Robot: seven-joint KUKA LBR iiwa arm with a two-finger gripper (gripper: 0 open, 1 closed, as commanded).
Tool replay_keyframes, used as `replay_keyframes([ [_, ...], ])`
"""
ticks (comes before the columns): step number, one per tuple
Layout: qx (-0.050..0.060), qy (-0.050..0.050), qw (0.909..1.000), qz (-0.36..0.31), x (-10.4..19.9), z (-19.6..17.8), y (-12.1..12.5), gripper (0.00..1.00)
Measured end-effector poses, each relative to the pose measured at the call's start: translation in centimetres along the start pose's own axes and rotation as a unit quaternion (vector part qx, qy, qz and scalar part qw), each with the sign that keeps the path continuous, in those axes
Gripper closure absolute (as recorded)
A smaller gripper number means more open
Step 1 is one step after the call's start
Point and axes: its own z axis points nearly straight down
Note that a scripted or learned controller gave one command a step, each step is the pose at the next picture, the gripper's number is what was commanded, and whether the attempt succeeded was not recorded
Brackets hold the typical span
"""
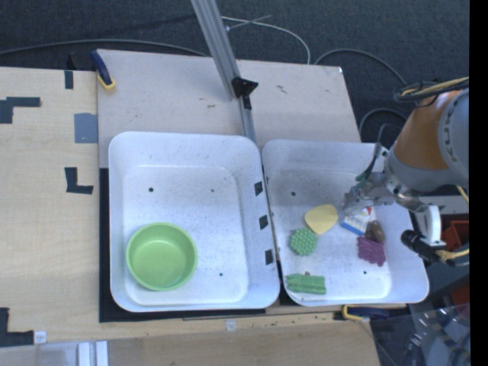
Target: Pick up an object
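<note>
My gripper (356, 202) is low in the right bin (305, 158), at its right side. It sits just right of a yellow flat piece (321, 219) and right above a small blue and white item (354, 223). A small brown thing (374, 231) and a purple toy (371, 250) lie just below it. A round green knobbly piece (303, 241) and a long green ridged piece (306, 284) lie nearer the bin's front. Nothing is visibly lifted off the bin floor.
The left bin (183, 147) holds a green bowl (162, 255) in its front left corner. A slanted metal pole (221, 40) comes down to the back edge between the bins. Cables (290, 36) lie on the dark floor behind.
</note>
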Motion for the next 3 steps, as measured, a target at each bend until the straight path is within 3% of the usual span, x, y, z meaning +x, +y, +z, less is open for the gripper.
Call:
replay_keyframes([
  [2, 0.002, 0.002, 1.0, 0.0, -0.1, -11.5, -1.1, 1.0],
  [3, 0.002, 0.002, 1.0, 0.0, -0.1, -15.6, -1.0, 1.0],
])
